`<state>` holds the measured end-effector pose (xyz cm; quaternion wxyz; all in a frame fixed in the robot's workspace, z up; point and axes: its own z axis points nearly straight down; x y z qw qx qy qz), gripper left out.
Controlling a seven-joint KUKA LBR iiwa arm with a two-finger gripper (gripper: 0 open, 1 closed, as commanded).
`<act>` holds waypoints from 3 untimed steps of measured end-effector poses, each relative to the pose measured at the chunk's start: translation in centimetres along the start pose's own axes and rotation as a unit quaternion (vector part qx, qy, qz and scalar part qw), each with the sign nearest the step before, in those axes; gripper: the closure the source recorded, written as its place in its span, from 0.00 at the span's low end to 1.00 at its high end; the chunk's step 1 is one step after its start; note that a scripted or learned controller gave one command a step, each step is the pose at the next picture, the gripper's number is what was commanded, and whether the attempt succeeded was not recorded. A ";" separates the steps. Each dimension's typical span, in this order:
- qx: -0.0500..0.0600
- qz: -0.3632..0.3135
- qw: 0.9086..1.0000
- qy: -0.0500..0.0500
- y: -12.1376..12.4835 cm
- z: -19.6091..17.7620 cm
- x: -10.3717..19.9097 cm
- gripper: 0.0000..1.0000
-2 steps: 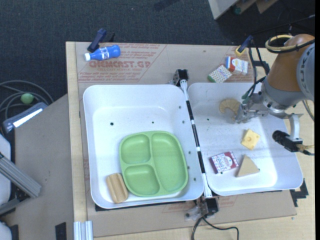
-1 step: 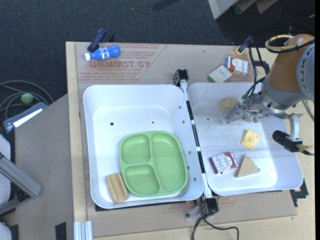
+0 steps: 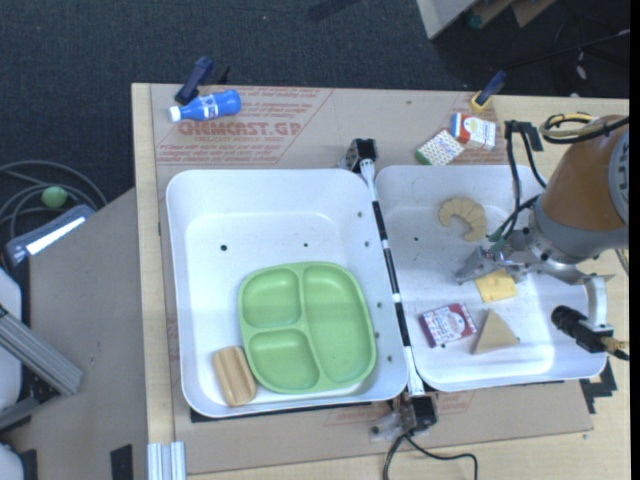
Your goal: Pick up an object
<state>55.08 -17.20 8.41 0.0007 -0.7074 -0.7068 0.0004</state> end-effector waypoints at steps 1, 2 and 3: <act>-0.003 0.000 1.000 -0.001 0.1 -1.1 0.0 1.00; -0.002 0.000 1.000 -0.001 0.1 -1.1 0.0 0.00; 0.000 0.000 1.000 0.000 -3.0 0.0 0.7 0.00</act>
